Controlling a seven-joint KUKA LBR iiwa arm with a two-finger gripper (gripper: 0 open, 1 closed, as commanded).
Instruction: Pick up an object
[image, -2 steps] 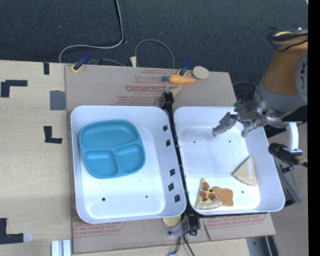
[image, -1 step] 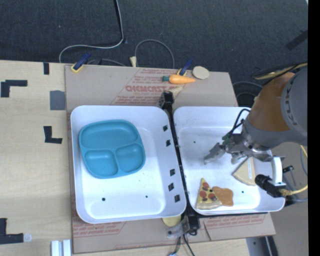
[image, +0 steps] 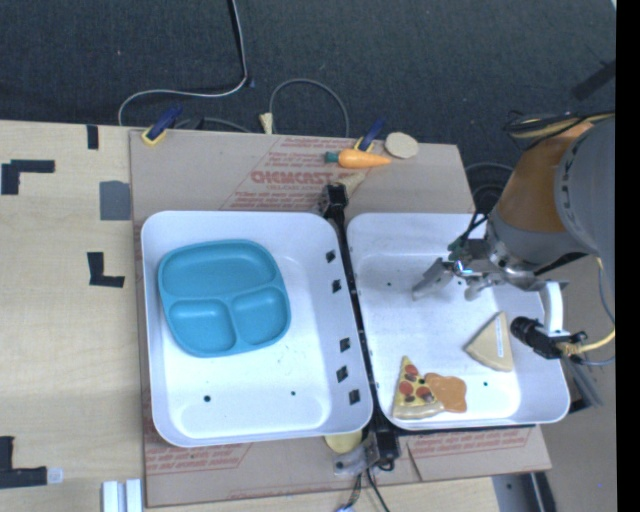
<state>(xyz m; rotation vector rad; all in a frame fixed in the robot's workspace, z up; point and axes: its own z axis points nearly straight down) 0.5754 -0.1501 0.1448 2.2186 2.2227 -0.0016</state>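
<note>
While the grey arm with its orange band (image: 535, 190) reaches in from the right, its jaws (image: 450, 278) hang over the bare floor of the right-hand shallow white bin (image: 400, 250), in that bin's upper half. One grey finger (image: 432, 281) slants out to the left, apart from the other, so the jaws stand spread, with nothing between them.

Just below and to the right of the jaws, apart from them, a pale tan wedge like a toy sandwich half (image: 492, 343) lies on the bin floor. Nearer the bin's front wall lies a toy pizza slice, yellow with red spots (image: 412, 390), and an orange blob-shaped piece (image: 447, 392) touches its right side.

Across the black divider (image: 347, 300), the left-hand shallow white bin (image: 190, 410) holds a light blue plastic plate with three compartments (image: 224, 297), lying flat in the bin's upper left.

Behind the bins, on the brown cardboard sheet (image: 290, 175) that covers the desk, lie a small orange toy carrot (image: 362, 158) and a beige round disc (image: 401, 146), close together.
</note>
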